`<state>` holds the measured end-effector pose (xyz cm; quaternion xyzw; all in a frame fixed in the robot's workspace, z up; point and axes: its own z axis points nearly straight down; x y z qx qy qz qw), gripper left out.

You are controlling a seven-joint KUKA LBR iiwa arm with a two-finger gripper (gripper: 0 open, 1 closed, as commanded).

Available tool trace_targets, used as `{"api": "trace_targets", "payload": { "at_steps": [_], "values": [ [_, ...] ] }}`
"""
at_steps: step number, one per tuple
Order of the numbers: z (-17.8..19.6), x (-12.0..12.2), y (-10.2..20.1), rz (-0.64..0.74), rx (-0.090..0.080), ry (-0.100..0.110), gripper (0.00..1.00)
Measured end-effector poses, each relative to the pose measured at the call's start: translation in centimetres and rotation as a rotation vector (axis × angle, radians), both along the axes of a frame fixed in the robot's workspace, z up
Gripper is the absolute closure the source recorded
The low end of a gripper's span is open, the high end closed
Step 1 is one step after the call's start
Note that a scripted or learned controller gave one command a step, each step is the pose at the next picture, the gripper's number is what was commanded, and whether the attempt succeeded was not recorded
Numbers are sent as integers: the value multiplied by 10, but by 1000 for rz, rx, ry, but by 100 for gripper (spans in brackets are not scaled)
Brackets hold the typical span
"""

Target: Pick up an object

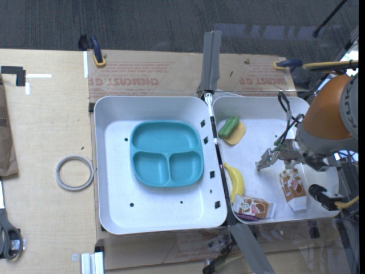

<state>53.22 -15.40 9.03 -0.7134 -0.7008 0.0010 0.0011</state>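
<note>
My gripper hangs over the middle of the right bin, at the end of the grey arm with the orange band. Nothing shows held in it. Around it lie a green object resting on a tan round piece at the bin's back left, and a yellow banana along the left wall. A printed snack packet sits at the front. A white carton with red print lies just right of the gripper, below the wrist.
The left bin holds a teal divided plate. On the wooden bench to the left lie a grey ring, a brown bag and scissors. Cables and a black bracket crowd the right bin's right edge.
</note>
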Motion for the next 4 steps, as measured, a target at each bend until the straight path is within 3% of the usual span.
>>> {"api": "trace_targets", "payload": {
  "at_steps": [1, 2, 3, 4],
  "values": [
    [74, 5, -14, 420, 0, -2, 0],
    [70, 63, 26, 429, 0, -2, 0],
    [85, 48, 30, 409, 1, -2, 0],
    [1, 70, 55, 594, 0, -3, 0]
  ]
}}
